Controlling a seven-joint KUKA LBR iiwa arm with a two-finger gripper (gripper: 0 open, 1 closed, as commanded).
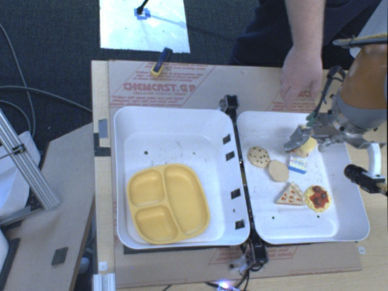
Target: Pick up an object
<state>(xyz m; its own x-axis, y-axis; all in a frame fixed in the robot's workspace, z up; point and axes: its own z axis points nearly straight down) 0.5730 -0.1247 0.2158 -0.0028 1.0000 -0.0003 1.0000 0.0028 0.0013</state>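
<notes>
You're at the grasp: the gripper (301, 143) sits in the right bin (345, 226), seemingly clenched on a yellow block (308, 145) above the cookies (258, 157), so next lift straight up

Two shallow white plastic bins side by side on a cardboard sheet with red lettering (159, 86) over a wooden bench (100, 71). Left white bin (176, 132) holds a yellow three-compartment plastic tray (168, 203), lying toward its near-left part. Right white bin (345, 226) adjoins it along a black hinge strip (236, 156). Blue-and-yellow small tool (161, 62) on the cardboard's far edge. White paper sheet (143, 17) on dark carpet beyond. Person's bare forearm (301, 59) reaches down at far right. Aluminium frame rail (27, 162) at left.
</notes>
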